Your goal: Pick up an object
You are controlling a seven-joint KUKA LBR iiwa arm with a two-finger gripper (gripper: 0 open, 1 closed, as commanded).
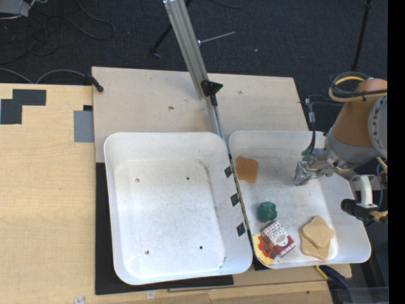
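Evenly and fairly brightly lit from overhead, with no hard glare anywhere. Slightly washed out on the two white bins (171,201), especially along the near rims, losing surface detail there. Soft, short shadows only: a faint one under the arm (354,132) on the right bin's floor, another thin one beside the slanted metal rail (190,43). Dark and murky on the far floor. Modest sharpness overall, small items grainy and a little blurred. No obvious bending at the edges.
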